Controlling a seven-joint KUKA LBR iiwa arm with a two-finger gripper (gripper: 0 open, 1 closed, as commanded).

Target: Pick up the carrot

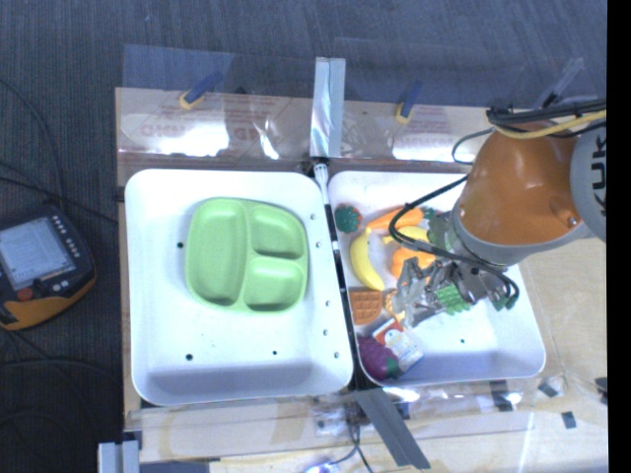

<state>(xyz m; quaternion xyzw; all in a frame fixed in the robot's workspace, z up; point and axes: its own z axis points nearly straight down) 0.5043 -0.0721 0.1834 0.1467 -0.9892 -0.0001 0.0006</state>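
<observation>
Claw [412, 299]: metallic, seen from above in the right bin [513, 348], low over the toy pile at the bin's left half. Fingers are lost in cabling and glare; cannot tell whether they are apart or together, nor whether anything sits between them. Arm [518, 195]: glossy orange band above the wrist, black cable looped beside it.

Touching or just beside the claw: a tan waffle-textured piece [367, 306] to its left, a small white carton with red print [402, 345] below it, a green leafy bit [454, 299] to its right.

Carrot [404, 261]: smooth orange plastic, partly hidden under the wrist, lying just above the claw, next to the banana [363, 261]. Banana is yellow, curved, lying along the bin's left wall. A dark green knobbly ball [346, 218] lies at the banana's upper end. A purple rounded toy [376, 356] rests in the bin's lower left corner.

Left bin [168, 353]: shallow white plastic, rounded corners, holding a lime green three-compartment tray [246, 254].

Bench [582, 294]: pale wood.
</observation>
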